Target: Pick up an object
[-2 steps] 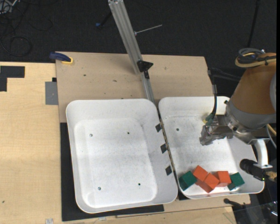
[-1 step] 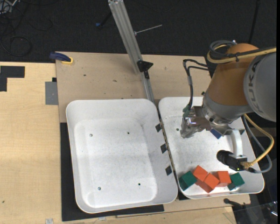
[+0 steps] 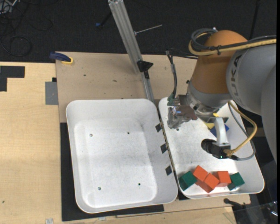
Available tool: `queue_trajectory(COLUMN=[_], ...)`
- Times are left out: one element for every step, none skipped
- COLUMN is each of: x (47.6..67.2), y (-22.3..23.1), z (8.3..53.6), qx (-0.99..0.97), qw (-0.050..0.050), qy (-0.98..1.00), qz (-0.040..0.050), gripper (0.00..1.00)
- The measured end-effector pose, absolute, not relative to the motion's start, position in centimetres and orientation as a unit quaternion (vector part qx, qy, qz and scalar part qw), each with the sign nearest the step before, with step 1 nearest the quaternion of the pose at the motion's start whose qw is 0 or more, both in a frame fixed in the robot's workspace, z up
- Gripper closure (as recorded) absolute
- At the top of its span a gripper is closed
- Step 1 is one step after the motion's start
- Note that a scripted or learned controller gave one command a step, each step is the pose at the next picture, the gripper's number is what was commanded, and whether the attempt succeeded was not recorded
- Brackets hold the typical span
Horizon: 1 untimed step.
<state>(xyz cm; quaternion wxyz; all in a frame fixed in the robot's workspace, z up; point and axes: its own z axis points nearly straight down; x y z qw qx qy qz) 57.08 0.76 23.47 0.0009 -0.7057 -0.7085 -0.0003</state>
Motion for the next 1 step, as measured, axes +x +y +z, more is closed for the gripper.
queue_trajectory(x=[59.91], y=[4.54], z=[23.78], qx=[-0.706], qw=[0.001], qy=[-0.708], qz=[-0.0001], gripper=[1.00])
